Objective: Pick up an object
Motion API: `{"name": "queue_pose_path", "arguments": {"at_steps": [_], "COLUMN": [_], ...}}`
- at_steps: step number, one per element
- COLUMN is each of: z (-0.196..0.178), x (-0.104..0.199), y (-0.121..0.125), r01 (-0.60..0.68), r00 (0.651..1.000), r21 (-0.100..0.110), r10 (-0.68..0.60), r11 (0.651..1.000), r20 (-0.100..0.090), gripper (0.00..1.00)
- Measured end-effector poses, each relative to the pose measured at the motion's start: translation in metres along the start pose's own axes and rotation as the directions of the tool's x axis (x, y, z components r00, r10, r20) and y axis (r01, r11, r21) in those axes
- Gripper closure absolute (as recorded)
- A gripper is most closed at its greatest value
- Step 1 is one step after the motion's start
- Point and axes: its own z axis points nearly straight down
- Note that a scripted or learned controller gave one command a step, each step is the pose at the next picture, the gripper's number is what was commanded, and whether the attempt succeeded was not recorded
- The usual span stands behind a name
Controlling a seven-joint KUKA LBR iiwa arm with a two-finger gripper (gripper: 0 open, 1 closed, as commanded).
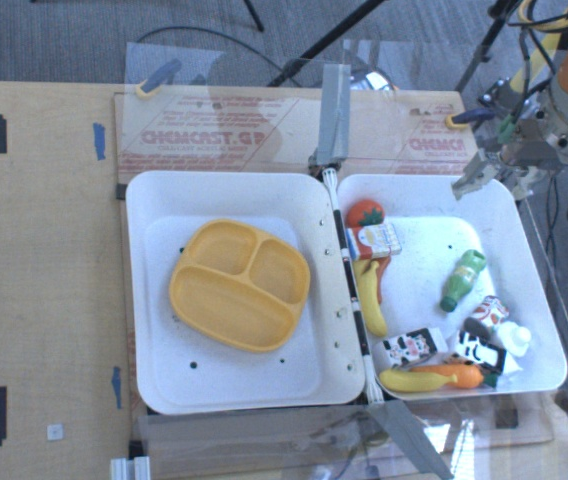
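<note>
The right bin (434, 236) holds several small items. A red tomato (365, 213) and a small red-and-white carton (378, 238) lie at its far left, with a yellow banana (369, 296) along the left wall below them. To the right lies a green bottle (462, 279). Along the near wall lie a black-and-white carton (412, 346), an orange carrot (456, 375) and a white bottle (505, 334). My gripper (501, 166) hangs over the bin's far right corner, well apart from all the items. Nothing shows between its fingers.
A yellow divided plate (241, 283) lies in the left bin (154, 218). A clear plastic sheet (224, 133) lies behind both bins. A grey divider post (334, 113) stands between them at the back. Cables (554, 8) hang around the arm at top right.
</note>
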Motion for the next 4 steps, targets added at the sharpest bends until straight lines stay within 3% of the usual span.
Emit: {"name": "queue_pose_path", "arguments": {"at_steps": [1, 2, 3, 4], "z": [0.065, 0.1, 0.192, 0.181], "x": [-0.001, -0.032, -0.032, -0.033], "y": [0.028, -0.039, -0.067, -0.066], "r01": [0.015, -0.069, 0.014, 0.011], "r00": [1.0, 0.998, 1.0, 1.0], "r21": [0.0, 0.0, -0.005, -0.01], "r10": [-0.015, 0.069, -0.014, -0.011], "r11": [1.0, 0.998, 1.0, 1.0], "r20": [0.0, 0.0, 0.001, 0.003], "gripper": [0.0, 0.0, 0.0, 1.0]}}
